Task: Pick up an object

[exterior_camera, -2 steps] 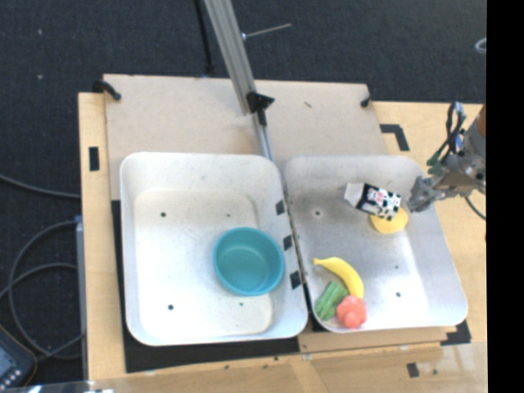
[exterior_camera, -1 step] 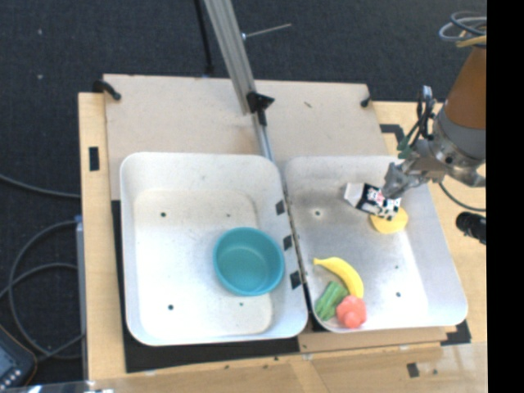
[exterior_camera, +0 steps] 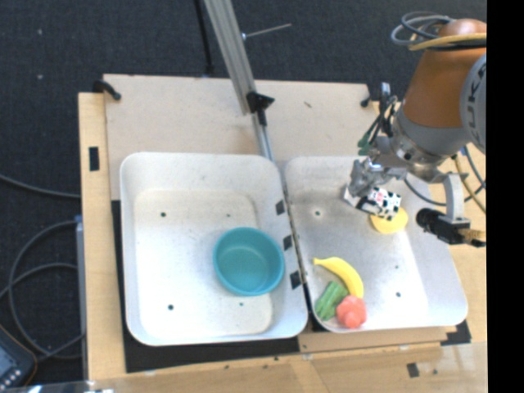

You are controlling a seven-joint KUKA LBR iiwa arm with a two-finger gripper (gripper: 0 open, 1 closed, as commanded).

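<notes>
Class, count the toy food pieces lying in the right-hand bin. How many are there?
3 clearly: a banana, a green vegetable and a red fruit, clustered at the right bin's near-left corner. The yellow object by the gripper is unclear.

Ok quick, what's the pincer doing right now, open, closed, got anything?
Pincer: low in the right bin, beside the yellow toy; open or closed cannot be told, and no held object can be seen.
</notes>
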